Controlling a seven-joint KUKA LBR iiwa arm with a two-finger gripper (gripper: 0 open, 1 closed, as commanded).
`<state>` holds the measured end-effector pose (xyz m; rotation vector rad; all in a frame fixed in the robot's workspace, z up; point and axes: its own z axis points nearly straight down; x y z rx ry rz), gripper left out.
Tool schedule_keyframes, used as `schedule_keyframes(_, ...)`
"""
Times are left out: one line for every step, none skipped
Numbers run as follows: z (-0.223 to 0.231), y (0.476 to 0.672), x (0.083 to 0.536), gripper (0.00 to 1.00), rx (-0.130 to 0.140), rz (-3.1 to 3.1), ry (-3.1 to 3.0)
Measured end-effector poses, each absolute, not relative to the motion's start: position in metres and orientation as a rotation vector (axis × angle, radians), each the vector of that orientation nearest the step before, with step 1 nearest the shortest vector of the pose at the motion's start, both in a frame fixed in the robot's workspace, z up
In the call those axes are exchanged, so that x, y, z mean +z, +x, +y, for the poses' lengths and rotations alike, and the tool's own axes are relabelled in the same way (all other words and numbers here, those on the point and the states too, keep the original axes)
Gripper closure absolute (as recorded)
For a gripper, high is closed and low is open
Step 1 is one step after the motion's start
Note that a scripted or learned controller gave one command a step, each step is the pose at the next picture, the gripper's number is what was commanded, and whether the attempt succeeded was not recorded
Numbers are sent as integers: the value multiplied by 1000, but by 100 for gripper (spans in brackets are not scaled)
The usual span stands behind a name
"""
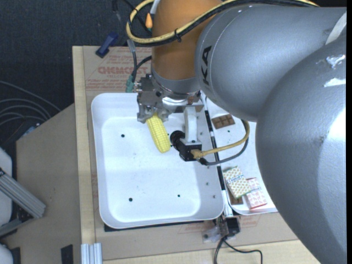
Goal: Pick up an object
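Observation:
A yellow corn cob [159,135] lies at a slant in the upper middle of the left white bin [137,191]. My gripper [150,112] hangs straight over the cob's upper end, low in the bin, and its metal body covers that end. From this angle I cannot make out whether the cob is gripped. The orange band and the grey arm fill the upper right and hide most of the right bin [242,147].
In the right bin a brown ridged piece [223,121] lies at the back. A green-yellow patterned box [236,181] and a pink box [254,198] lie near its front. A blue clip [106,44] sits on the cardboard behind the left bin.

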<state>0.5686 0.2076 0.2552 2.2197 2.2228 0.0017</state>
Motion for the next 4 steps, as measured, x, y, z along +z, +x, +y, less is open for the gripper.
schedule_keyframes(208,569,265,100,4,2222,2219)
schedule_keyframes(225,518,270,100,-6,2225,2223)
schedule_keyframes(224,583,258,100,0,2221,2222)
schedule_keyframes(225,529,276,100,-5,2225,2222)
